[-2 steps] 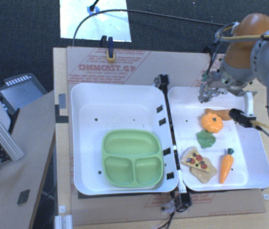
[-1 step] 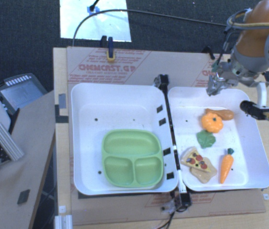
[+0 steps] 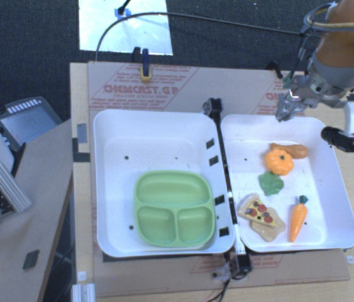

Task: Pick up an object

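The arm reaches in from the upper right, its gripper (image 3: 287, 109) hanging above the far rim of the right bin (image 3: 340, 197), close to that bin's far left corner. Whether the gripper is wide, narrow or holding anything cannot be told from this angle; nothing is visible between its tips.

The right bin holds the toy food. A small orange pumpkin (image 3: 279, 162) sits near the middle, touching a tan bread roll (image 3: 293, 149) just beyond it on the far side. A green leafy piece (image 3: 270, 183) lies just nearer than the pumpkin. Toward the near edge are a pizza slice (image 3: 263, 216) and, to its right, a carrot (image 3: 297, 219) with its green top pointing to the far side.

The left bin (image 3: 110, 162) holds a green divided plate (image 3: 174, 207) in its near right part.
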Controlling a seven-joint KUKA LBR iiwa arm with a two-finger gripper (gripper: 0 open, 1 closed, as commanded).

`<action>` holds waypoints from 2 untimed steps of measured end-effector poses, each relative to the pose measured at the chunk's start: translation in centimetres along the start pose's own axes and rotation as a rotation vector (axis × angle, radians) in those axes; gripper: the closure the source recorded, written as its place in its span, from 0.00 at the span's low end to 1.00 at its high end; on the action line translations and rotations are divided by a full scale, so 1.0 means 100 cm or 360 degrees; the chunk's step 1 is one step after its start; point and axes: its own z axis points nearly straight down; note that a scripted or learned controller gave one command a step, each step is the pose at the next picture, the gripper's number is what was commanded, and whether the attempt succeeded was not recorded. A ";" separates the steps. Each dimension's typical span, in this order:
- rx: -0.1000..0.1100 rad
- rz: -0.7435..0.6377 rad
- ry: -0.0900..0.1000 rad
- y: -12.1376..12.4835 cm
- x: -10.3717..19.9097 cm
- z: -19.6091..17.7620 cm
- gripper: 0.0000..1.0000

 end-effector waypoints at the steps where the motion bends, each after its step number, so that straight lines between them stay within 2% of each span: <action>1: 0.0004 -0.0009 0.0003 -0.004 0.051 -0.009 1.00; 2: 0.0008 -0.0009 0.0004 -0.018 0.108 0.003 1.00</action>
